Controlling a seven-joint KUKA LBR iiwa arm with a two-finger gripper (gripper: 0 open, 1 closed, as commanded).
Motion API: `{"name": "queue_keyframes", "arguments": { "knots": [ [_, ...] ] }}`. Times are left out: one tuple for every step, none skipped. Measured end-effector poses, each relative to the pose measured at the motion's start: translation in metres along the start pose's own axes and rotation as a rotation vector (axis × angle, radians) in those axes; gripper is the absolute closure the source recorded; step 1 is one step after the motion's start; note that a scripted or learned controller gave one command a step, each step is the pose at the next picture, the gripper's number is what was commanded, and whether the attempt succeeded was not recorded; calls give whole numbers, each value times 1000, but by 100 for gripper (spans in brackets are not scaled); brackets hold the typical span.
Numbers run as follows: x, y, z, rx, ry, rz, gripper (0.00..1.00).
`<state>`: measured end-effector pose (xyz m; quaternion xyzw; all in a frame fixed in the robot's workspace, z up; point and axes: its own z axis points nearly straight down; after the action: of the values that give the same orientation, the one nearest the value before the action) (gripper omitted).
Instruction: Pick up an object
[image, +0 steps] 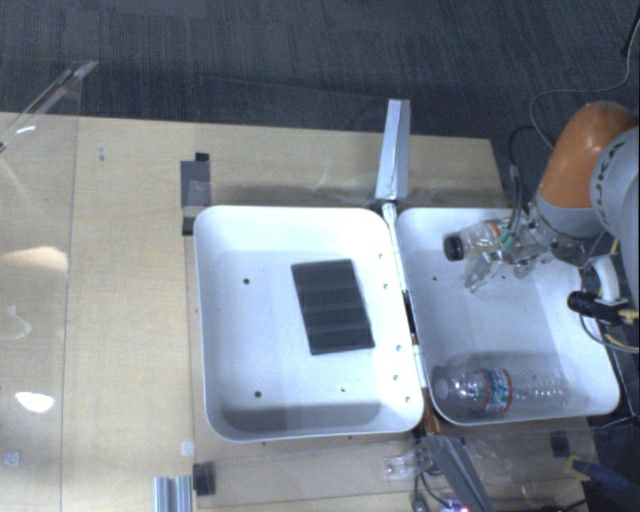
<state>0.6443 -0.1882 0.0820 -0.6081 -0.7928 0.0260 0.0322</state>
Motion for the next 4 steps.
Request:
{"name": "queue_keyframes", "arguments": {
  "knots": [
    [-18, 3, -20, -26, 7, 141, 0],
    [-12, -1, -4, -12, -1, -112, 0],
    [-31, -3, 1, -13, 11, -111, 0],
    [-35, -1, -13, -31, -10, -115, 100]
  ]
}}
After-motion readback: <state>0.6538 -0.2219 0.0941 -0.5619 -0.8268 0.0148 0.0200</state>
